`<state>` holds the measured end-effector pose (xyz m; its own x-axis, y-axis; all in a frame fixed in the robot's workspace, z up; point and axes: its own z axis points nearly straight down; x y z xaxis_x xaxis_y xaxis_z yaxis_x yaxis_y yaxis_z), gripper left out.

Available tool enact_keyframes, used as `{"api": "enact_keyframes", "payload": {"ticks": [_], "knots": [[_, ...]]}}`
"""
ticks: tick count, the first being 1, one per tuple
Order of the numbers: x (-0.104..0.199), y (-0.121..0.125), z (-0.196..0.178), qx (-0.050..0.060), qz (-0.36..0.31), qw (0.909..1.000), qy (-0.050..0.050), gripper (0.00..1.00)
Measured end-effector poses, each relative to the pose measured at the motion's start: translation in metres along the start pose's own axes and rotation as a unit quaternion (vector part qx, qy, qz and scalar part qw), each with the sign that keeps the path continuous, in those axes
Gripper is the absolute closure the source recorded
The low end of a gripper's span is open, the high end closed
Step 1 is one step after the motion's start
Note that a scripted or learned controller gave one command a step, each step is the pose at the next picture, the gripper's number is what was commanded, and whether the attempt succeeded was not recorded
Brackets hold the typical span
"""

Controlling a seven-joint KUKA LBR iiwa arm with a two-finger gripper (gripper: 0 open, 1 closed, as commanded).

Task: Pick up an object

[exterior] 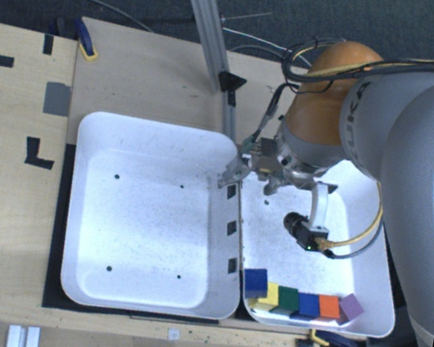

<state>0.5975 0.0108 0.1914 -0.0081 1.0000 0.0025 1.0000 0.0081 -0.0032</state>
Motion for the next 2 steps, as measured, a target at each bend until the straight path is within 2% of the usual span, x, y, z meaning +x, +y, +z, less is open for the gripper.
{"api": "enact_keyframes", "payload": {"ticks": [1,2], "knots": [[0.067,0.009,0.000,-0.001,-0.001,1.0000,0.000,0.00],[-0.008,-0.015,0.000,0.000,0.007,1.0000,-0.003,0.00]]}}
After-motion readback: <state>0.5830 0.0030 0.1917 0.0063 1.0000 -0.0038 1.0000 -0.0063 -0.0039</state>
